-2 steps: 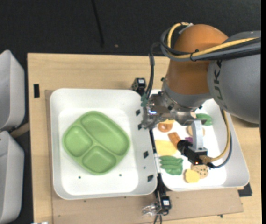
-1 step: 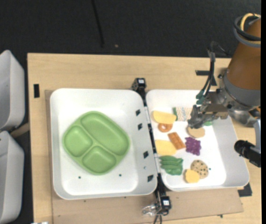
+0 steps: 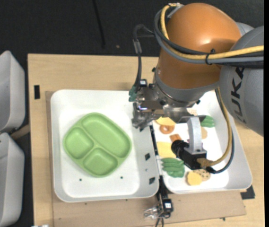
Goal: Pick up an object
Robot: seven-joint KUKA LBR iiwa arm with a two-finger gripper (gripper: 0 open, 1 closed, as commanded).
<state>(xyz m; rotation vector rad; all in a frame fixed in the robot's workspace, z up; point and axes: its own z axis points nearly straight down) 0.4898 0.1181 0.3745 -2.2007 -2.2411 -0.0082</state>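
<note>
Sitting in the right bin [image 3: 240, 171]: small toy-food pieces, a green leafy one [image 3: 172, 167] at the near left, a yellow holed wedge [image 3: 196, 177] beside it, an orange ring [image 3: 165, 126] farther back. Probably light, stiff plastic, a bit slick; best pinched across the narrow sides. Hanging over that bin's far left, the gripper [image 3: 146, 115], largely hidden beneath the orange wrist; open or closed, cannot tell. Nothing visibly held.
</note>
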